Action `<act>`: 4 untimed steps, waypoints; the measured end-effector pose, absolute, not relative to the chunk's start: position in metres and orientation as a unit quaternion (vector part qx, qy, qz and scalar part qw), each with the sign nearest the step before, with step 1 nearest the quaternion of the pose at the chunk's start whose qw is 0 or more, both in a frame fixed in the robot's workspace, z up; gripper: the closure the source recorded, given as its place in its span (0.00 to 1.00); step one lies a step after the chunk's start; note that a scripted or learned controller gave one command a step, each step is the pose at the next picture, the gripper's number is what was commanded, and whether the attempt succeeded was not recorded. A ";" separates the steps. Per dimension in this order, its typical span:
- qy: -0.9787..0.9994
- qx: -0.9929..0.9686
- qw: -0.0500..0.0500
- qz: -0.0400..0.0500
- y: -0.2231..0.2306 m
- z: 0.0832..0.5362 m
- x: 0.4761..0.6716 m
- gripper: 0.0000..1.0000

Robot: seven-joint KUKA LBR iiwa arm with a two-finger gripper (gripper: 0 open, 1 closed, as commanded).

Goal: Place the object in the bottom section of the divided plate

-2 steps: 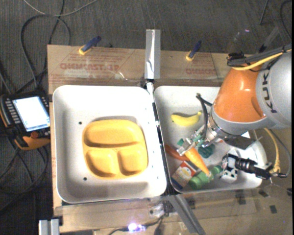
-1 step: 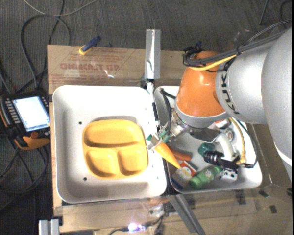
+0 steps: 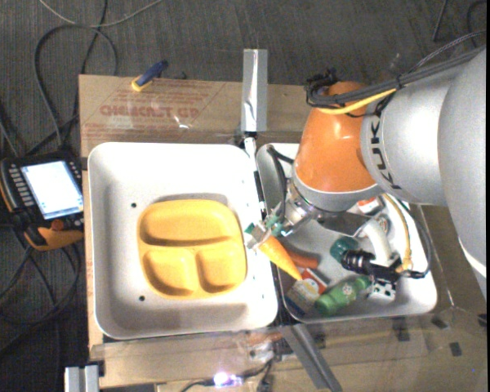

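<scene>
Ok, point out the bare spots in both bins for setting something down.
Left bin: white floor is bare around the yellow divided plate, widest along the left wall and above the plate. Right bin: crowded, with the carrot, green bottle, dice and the arm overhead.

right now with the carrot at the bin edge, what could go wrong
The carrot sits tilted over the wall between the bins, near the gripper; it may slip or catch on that rim. The yellow plate has three close sections, so the carrot, being long, could end up across a divider.
</scene>
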State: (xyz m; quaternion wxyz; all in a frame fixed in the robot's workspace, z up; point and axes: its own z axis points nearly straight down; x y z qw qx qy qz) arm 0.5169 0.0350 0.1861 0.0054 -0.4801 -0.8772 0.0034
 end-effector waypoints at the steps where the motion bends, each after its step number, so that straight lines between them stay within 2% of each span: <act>1: -0.889 -0.458 0.002 0.003 0.085 0.180 0.582 1.00; 2: -0.889 -0.459 0.002 0.003 0.085 0.181 0.582 0.00; 3: -0.859 -0.512 0.002 0.003 0.099 0.188 0.590 0.00; 4: -0.803 -0.596 0.002 0.003 0.104 0.179 0.576 0.00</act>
